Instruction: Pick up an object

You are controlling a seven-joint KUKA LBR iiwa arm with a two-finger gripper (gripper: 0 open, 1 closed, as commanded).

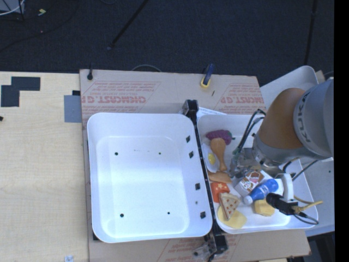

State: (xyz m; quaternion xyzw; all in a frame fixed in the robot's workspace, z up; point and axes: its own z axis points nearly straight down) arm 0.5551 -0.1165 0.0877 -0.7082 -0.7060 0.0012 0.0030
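Dark floor with loose cables lies behind the worktop (38,162), and a sheet of brown cardboard (163,91) sits under two white bins. On the left, the big bin (98,146) has only bare white floor with a few small dark dots. On the right, the other bin (218,121) is full of little toys, all packed close together. I can see a purple thing (219,135) near the top, a tan toy like a chicken leg (219,149) just below it, a red piece (219,190), a wedge like a slice of cake (229,203) resting on a yellow round thing (235,219), a blue bottle (263,190) lying on its side, a small carton (248,183) beside it, and a yellow lump (264,208) near the front edge. A blue and yellow clamp (206,76) stands at the back of the cardboard. The grey arm (311,119) leans in from the right, and its end effector (240,160) is down low among the toys, close to the chicken leg and the carton. The arm's body hides the tips, so I cannot tell what state it is in, or if it has hold of anything. From what I see, every toy is lying in the bin and nothing is up in the air. So I think the pick is not done yet. The arm has reached the pile, and the grab and the lift are left to do.
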